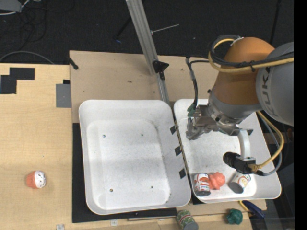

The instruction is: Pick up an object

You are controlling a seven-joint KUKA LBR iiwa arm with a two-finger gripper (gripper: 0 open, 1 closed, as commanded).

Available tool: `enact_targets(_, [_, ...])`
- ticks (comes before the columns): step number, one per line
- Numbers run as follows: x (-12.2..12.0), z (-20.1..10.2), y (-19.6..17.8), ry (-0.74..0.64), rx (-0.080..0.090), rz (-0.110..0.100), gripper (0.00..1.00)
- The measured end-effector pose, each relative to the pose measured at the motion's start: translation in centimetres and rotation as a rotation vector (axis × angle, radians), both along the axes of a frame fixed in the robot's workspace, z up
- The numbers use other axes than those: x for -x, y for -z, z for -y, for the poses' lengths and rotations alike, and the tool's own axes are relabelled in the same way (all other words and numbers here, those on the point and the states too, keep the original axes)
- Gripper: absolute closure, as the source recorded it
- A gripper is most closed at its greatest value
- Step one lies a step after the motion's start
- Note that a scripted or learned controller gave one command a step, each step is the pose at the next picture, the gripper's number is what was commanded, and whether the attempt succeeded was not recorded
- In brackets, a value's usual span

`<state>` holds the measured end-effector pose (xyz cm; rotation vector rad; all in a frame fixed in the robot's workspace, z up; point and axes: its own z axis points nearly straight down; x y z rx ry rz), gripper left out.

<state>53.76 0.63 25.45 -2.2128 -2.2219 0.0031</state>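
My gripper [193, 130] hangs low over the right bin [268, 188], near its left wall at mid height, under the orange and grey wrist. Along that bin's front edge lie a red-and-white can [202, 183], a soft pink-orange lump [217, 179] and a small tilted can [240, 182] with a grey end. All three sit well in front of the gripper, apart from it. Nothing shows between the gripper's tips.
The left bin [96, 111] stands beside the right one, with black clips on the shared wall. A slanted metal rail [144, 30] rises behind the bins. A small red-and-white ball [36, 179] rests on the bench at far left. A dark can [185, 219] and a green lump [234, 216] lie beyond the front rims.
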Motion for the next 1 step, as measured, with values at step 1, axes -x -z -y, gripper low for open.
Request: enact_targets(1, [1.60,-4.41,1.35,0.001,0.001,-0.001,1.00])
